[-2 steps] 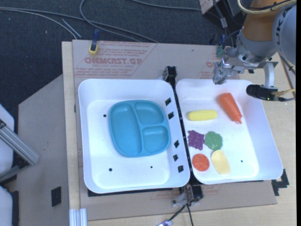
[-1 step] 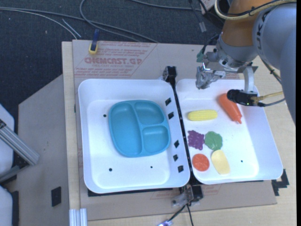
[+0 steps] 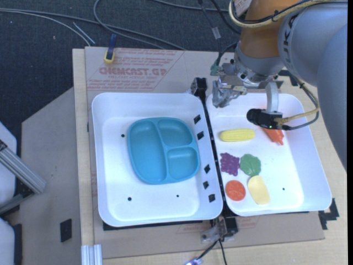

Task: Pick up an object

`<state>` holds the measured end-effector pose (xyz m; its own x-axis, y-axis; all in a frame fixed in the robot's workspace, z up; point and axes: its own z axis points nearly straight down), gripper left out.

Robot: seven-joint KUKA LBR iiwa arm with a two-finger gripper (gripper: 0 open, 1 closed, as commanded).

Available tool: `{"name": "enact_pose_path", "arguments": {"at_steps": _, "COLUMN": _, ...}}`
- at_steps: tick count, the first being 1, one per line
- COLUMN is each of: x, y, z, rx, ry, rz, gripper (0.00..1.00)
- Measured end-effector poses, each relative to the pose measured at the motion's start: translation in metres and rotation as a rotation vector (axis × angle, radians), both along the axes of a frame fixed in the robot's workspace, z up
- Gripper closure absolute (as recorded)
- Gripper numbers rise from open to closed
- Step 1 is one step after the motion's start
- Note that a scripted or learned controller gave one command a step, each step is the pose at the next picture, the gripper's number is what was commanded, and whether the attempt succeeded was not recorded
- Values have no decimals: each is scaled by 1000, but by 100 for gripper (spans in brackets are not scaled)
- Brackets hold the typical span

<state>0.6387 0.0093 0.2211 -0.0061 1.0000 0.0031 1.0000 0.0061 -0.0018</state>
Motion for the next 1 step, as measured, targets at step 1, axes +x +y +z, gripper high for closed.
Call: {"name": "enact_pose_path", "arguments": {"at_steps": 1, "x": 0, "y": 58, "z": 10, "rx": 0, "ry": -3, "rz": 0, "gripper": 100}}
